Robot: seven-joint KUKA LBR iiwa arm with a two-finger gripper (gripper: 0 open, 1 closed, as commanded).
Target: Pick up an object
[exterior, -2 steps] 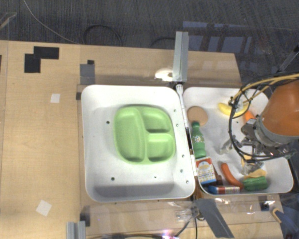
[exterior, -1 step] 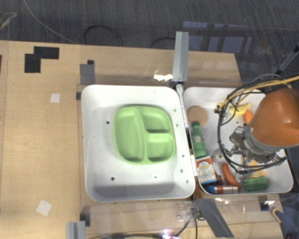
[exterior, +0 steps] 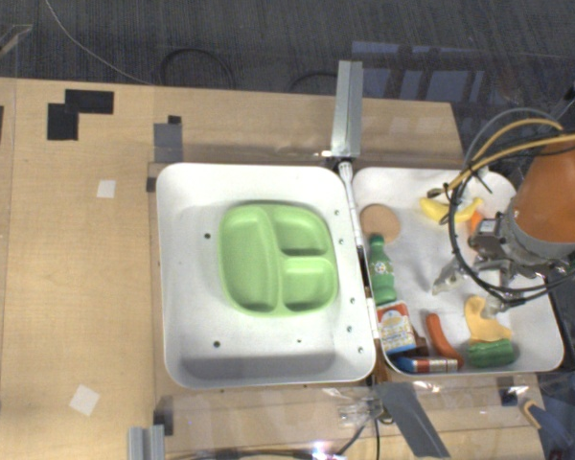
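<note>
The right bin (exterior: 412,257) holds the loose objects. A green bottle (exterior: 379,271) lies along its left wall, with a small printed carton (exterior: 396,329) below it. A brown round disc (exterior: 380,221) sits near the back left. A red sausage (exterior: 438,333), a green pickle-like piece (exterior: 489,353) and a yellow piece (exterior: 483,320) lie toward the front. A yellow toy (exterior: 439,206) and an orange bit (exterior: 474,220) rest at the back. My gripper (exterior: 472,281) hangs low over the middle right of this bin, just above the yellow piece, partly hidden by cables.
The left bin (exterior: 187,353) carries a green divided plate (exterior: 276,257). A red-and-blue marker (exterior: 426,363) lies at the right bin's front wall. The arm's orange band (exterior: 556,199) and looped cables (exterior: 479,161) cover the right bin's far right side. Wooden bench surrounds both bins.
</note>
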